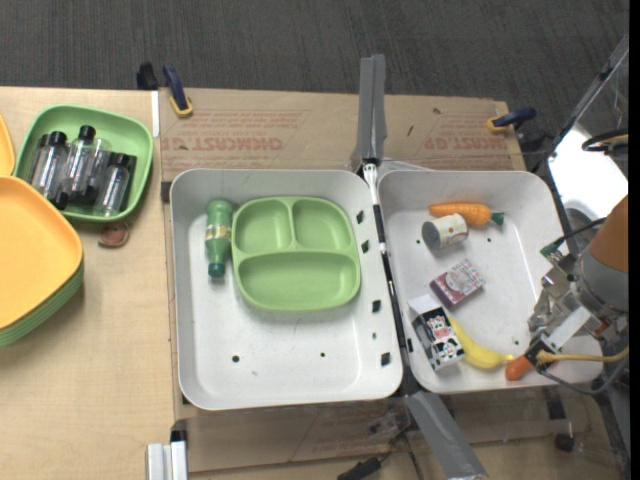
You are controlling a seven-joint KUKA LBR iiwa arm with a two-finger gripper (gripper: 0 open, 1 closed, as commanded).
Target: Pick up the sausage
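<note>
The claw is seen at the right edge of the right bin, low over the bin's near right corner, the arm entering from the right. Whether the claw is open or closed cannot be told at this resolution; nothing can be made out in its grasp.

Just beside the claw tip, toward the bin's near wall, a small orange-red piece is noted, touching the end of a yellow banana. This piece is judged to be the sausage, though it is too small for certainty. Contact between claw and sausage cannot be settled.

Further out in the same bin: a small printed box beside the banana, a pink-patterned packet, a white cup on its side, and a carrot near the far wall. The left bin holds a green divided plate and a green bottle.

Step judged: approach to the sausage, grasp not yet confirmed. The next move is expected to call for centring over the piece, clear of banana and bin wall, before closing.
</note>
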